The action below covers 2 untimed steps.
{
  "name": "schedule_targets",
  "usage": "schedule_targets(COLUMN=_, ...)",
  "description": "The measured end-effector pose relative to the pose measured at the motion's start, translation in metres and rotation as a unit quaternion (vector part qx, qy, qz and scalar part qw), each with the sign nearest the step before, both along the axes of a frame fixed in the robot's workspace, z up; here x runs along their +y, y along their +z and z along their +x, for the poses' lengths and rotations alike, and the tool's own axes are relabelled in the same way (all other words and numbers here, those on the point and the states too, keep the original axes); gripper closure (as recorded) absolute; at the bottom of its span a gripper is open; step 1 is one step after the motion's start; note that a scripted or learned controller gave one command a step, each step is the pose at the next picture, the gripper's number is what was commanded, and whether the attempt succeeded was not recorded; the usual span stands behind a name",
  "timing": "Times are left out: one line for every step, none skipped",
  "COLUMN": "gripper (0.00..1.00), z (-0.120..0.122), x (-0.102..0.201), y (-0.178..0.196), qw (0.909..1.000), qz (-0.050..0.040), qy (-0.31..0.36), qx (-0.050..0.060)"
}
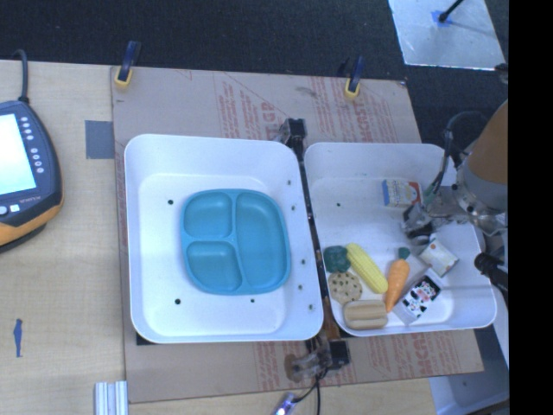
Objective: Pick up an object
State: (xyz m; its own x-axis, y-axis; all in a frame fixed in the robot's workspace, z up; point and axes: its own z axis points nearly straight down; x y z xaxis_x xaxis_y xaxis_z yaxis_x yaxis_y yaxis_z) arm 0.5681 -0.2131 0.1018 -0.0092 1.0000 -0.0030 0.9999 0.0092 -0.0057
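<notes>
Toy food, including a carrot (396,282), corn (366,267) and cookie (344,286), sits at the right bin's (363,164) near side. End effector (421,220) hangs over that bin's right part; can't tell its grip. Blue plate (235,240) is in the left bin (149,232).

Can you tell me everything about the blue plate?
The blue plate is a light blue tray with rounded corners, and it looks like smooth plastic. It has three sections: two smaller ones on the left and a long one on the right. It lies flat in the middle of the left bin, turned slightly, with nothing on it.
</notes>
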Motion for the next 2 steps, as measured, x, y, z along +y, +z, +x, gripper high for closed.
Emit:
schedule_targets(gripper=1.0, z=0.041, x=0.065, y=-0.01, qw=1.0, qz=0.0011, qy=-0.001, qx=0.0)
schedule_targets(gripper=1.0, z=0.012, x=0.07, y=0.038, qw=1.0, qz=0.0016, qy=-0.004, qx=0.0)
